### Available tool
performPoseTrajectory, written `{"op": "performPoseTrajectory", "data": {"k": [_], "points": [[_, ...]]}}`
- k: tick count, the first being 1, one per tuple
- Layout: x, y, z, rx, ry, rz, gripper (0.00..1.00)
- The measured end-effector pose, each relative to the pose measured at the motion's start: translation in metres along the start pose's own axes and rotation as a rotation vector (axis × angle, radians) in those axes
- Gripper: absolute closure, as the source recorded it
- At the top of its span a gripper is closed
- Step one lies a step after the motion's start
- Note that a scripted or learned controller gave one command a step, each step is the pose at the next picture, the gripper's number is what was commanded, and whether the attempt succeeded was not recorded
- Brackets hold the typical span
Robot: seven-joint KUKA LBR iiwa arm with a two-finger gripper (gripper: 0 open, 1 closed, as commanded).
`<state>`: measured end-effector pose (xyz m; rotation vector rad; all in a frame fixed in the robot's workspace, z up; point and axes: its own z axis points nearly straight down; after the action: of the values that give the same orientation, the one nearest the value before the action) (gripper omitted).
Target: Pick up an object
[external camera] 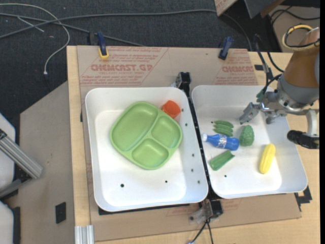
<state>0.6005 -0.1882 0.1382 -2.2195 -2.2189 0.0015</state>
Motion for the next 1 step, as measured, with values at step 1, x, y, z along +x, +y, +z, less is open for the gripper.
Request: {"op": "performPoseTrajectory", "data": {"k": [1], "points": [[0.0007, -0.0002, 0.0523, 0.002, 0.001, 0.0, 0.0]]}}
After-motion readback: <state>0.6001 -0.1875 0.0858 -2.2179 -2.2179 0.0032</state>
